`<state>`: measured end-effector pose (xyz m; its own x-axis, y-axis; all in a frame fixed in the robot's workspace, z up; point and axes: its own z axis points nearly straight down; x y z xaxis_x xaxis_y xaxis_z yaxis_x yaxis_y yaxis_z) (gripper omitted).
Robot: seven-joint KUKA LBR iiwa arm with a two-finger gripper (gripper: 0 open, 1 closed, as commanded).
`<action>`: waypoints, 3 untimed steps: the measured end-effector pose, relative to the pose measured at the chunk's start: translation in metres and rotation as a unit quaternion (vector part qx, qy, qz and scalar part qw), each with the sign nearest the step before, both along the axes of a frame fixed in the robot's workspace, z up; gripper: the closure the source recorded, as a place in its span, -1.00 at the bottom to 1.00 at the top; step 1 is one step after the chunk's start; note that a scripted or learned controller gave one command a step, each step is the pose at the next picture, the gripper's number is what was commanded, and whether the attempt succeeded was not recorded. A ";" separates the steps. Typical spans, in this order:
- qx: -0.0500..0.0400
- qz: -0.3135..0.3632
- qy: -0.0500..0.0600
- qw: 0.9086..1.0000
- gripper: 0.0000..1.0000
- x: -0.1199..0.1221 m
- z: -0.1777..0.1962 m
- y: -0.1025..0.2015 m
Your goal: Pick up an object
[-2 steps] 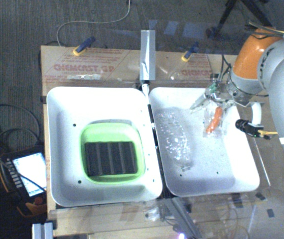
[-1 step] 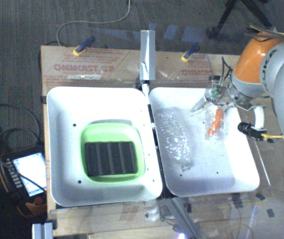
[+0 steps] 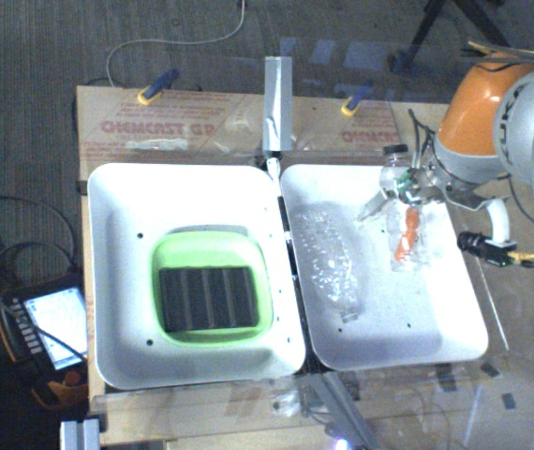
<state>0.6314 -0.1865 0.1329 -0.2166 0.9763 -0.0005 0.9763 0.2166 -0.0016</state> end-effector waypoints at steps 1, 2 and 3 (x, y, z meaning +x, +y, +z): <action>0.003 0.005 -0.003 1.000 -1.00 0.007 -0.038 -0.024; 0.004 0.006 -0.003 1.000 1.00 0.007 -0.029 -0.022; 0.001 0.045 -0.001 0.999 1.00 0.038 0.043 0.029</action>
<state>0.6691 -0.1571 0.1761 -0.3040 0.9527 0.0003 0.9527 0.3040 0.0013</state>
